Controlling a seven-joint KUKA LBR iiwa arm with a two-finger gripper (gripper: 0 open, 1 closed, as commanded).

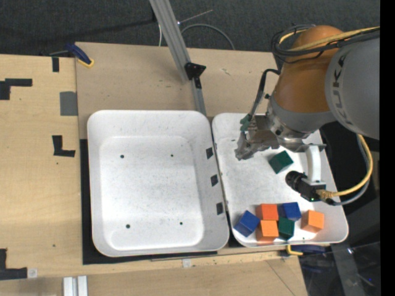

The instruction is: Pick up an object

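Observation:
My gripper hangs over the upper left part of the right bin, its dark fingers pointing down and left. Nothing shows between them. A dark green block lies just right of the fingers, apart from them. Near the bin's front edge sits a cluster of blocks: a blue one, two orange ones, another blue one, a green one and an orange one at the right.
The left bin lies beside the right one. A slanted metal pole runs down to the bins' shared back corner. A black cable fitting and yellow cable hang off the wrist above the right bin.

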